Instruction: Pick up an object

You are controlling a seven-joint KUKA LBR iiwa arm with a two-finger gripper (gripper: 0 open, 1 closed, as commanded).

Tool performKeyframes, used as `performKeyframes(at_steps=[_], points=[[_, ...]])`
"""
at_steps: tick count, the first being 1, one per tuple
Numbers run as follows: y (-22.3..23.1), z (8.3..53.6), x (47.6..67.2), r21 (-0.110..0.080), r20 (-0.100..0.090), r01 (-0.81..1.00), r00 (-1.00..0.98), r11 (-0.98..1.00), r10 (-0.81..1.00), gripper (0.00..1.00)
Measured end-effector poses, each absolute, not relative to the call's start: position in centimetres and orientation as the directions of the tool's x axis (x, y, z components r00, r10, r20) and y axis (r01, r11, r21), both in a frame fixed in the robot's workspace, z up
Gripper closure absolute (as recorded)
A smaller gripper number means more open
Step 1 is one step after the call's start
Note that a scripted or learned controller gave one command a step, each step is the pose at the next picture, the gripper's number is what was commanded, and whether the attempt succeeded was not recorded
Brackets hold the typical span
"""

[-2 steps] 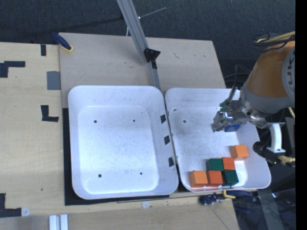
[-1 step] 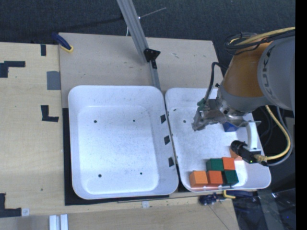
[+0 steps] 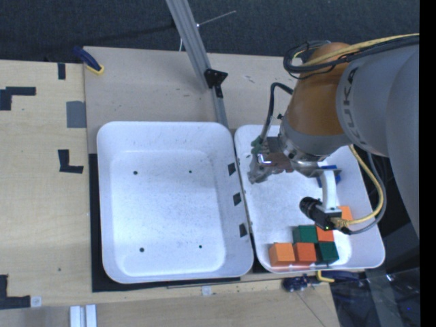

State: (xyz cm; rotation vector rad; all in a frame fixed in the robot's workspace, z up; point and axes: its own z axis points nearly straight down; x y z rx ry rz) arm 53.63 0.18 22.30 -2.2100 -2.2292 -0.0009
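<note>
1. Right bin [image 3: 276, 213] as the marker: gripper [image 3: 261, 169] low over its upper-left part, close to the wall shared with the left bin [image 3: 163, 203]
2. Impossible to tell from up here how wide the gripper stands, or whether anything is caught in it
3. Down at the right bin's lower end, packed together: orange block [image 3: 281, 253], second orange block [image 3: 306, 252], green block [image 3: 306, 234], darker green block [image 3: 328, 251]
4. Well apart from the gripper, that cluster, with bare right-bin floor between
</note>
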Motion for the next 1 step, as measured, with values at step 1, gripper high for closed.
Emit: performKeyframes(at_steps=[1], points=[[5.78,22.83,53.88,-0.002,0.002,1.0,-0.008,0.008,1.0,1.0]])
